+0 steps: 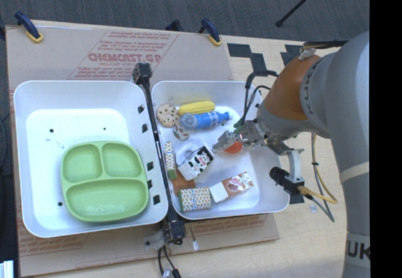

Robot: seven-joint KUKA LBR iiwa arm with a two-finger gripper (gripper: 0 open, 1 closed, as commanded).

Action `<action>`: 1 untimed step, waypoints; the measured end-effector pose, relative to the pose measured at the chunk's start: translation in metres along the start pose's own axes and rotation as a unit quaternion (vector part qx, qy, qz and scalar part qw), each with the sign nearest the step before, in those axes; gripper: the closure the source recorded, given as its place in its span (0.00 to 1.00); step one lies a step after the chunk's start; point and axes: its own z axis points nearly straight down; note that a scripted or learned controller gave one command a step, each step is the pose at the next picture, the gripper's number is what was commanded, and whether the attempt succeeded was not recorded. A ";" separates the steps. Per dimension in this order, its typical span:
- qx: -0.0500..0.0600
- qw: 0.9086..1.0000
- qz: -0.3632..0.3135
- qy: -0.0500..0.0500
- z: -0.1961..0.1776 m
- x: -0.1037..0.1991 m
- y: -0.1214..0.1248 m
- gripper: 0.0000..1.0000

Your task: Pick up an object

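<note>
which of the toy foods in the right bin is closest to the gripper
The small red-orange piece, right at the gripper. The yellow corn, blue bottle and cookie lie farther off, toward the bin's far side.

Small red-orange object (233, 146) in right bin (271, 203), beside gripper (227, 140).

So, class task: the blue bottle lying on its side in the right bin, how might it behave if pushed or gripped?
The blue bottle lies on its side and looks rounded, so it may roll. It looks like smooth plastic, so probably slippery. It touches the yellow corn, which might shift too.
</note>
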 end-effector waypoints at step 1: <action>0.001 1.000 -0.002 0.000 -0.010 0.000 0.000 1.00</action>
